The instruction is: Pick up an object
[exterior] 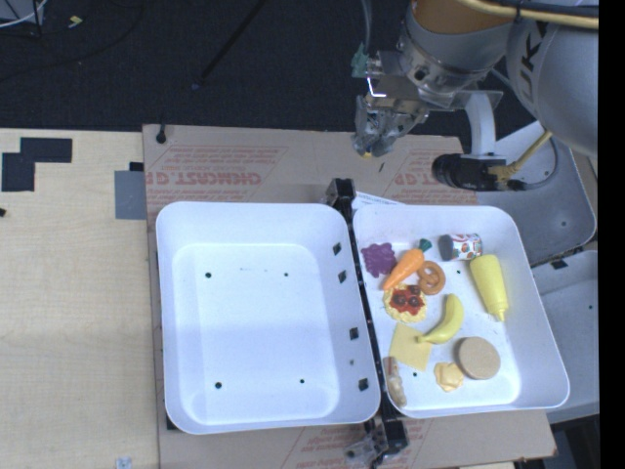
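Above the far edge of the right bin (532, 262) you see the gripper (376, 137); whether its jaws are open or closed cannot be told. Toy foods crowd that bin: carrot (403, 267), banana (446, 320), yellow bottle (490, 284).

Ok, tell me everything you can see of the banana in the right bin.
The banana is small, yellow and curved, looking like a plastic toy. It lies flat near the middle of the right bin, bowed toward the bin's right side. Its lower end meets the yellow cheese wedge; the pizza slice sits just to its left. Nothing grips it.
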You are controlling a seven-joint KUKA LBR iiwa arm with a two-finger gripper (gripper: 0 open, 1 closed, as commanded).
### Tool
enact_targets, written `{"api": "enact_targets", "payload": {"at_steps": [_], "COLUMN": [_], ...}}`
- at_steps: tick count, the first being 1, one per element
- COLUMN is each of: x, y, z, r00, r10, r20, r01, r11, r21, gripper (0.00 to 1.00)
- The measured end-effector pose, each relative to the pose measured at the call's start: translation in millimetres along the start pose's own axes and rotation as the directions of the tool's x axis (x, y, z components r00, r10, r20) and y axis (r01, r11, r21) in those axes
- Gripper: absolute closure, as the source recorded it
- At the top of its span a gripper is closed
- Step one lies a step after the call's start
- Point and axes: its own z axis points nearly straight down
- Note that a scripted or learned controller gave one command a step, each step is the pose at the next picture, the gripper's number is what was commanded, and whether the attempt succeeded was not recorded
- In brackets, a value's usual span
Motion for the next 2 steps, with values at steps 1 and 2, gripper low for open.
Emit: {"api": "enact_targets", "payload": {"at_steps": [1, 2], "x": [12, -62], "y": [11, 10], "z": [-132, -108], "r00": [1.000, 1.000], "r10": [-0.001, 0.009], "r20": [0.001, 0.004], "r01": [0.001, -0.009], "r11": [1.000, 1.000], "r21": [0.003, 0.023], "gripper": [1.00, 1.00]}}
